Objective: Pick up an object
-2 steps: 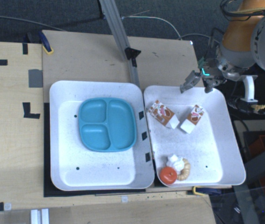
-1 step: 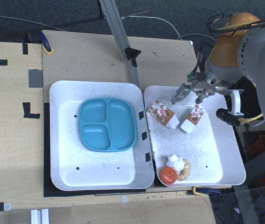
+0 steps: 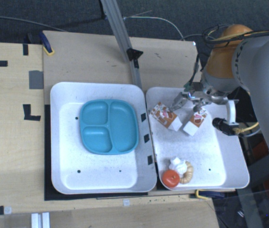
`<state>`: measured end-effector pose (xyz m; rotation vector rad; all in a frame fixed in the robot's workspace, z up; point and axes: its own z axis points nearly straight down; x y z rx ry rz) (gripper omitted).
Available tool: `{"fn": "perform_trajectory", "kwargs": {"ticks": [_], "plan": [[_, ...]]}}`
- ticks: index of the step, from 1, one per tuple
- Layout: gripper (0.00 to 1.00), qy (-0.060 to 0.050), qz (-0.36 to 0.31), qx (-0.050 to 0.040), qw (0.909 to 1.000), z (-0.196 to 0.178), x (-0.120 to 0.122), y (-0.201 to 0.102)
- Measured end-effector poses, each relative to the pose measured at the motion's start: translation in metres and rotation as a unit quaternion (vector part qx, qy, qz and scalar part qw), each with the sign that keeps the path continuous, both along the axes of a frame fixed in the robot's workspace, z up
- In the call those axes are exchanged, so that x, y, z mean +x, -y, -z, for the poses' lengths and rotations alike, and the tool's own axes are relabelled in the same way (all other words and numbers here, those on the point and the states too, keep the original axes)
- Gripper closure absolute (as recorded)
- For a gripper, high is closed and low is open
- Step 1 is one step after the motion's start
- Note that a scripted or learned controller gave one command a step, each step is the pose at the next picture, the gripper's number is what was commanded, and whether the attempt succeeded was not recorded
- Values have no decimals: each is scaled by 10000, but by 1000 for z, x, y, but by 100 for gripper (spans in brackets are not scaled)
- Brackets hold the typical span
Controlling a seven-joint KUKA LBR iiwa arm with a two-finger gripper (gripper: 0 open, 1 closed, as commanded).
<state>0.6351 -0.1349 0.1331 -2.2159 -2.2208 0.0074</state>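
Presently we list: claw [image 3: 190, 103], fingers spread and gripping nothing, poised over two small cartons [image 3: 166, 116] in the right bin [image 3: 229, 172], presumably straddling one for pickup; blue divided plate [image 3: 109, 126] aside.

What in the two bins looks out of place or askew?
Both small cartons in the right bin lie tilted, not square to its walls. The toy food pile sits against the near rim. The blue divided plate lies flat in the left bin. Nothing looks spilled or damaged.
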Motion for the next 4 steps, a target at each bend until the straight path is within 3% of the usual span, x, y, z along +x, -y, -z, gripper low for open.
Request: {"fn": "perform_trajectory", "kwargs": {"ticks": [1,2,3,4], "plan": [[0,137,5,-29,9999,19,7,2],[100,129,-3,-11,9999,12,6,-1],[100,26,4,0,10000,-29,4,-6],[100,49,5,-3,10000,-75,5,-6]]}}
